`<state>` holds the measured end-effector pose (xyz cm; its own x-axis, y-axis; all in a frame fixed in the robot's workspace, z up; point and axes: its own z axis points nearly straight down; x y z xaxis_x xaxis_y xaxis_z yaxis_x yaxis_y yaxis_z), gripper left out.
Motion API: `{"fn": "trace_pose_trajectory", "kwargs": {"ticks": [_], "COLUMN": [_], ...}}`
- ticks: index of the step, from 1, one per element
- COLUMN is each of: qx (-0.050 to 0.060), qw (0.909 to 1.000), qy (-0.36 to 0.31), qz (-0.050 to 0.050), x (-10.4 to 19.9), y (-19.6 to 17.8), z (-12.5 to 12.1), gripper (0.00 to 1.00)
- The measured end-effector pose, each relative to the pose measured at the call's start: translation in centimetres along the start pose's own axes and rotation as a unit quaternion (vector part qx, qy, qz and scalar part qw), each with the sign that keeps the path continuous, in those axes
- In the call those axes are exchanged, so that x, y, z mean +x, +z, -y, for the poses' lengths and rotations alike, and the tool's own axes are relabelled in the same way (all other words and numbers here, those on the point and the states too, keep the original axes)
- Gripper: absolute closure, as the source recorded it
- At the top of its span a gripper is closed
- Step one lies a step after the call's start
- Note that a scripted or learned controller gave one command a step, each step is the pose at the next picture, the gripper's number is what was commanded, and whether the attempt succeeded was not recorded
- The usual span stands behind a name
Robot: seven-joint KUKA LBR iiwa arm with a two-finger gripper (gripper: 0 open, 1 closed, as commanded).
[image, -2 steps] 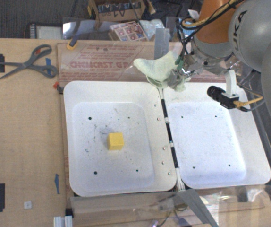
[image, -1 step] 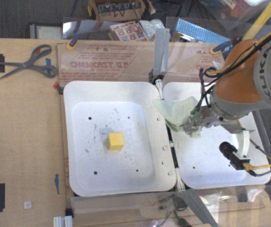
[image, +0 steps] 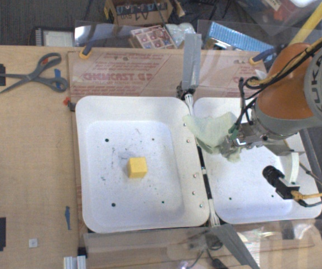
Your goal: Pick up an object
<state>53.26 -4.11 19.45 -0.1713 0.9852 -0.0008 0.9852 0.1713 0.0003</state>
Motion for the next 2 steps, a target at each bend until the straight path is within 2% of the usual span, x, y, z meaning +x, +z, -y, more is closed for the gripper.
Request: {"fn": "trace_pose_trajectory", "kwargs": {"ticks": [1, 2], "qx": [-0.001, 0.000], "qw": [1.0000, 0.9911], "qy": [-0.006, 0.133], "qz": [0.000, 0.000], "x": [-0.6, -0.8], "y": [-0.6, 0.4], "z": [0.5, -6.1], "gripper": [1.00, 1.00]}}
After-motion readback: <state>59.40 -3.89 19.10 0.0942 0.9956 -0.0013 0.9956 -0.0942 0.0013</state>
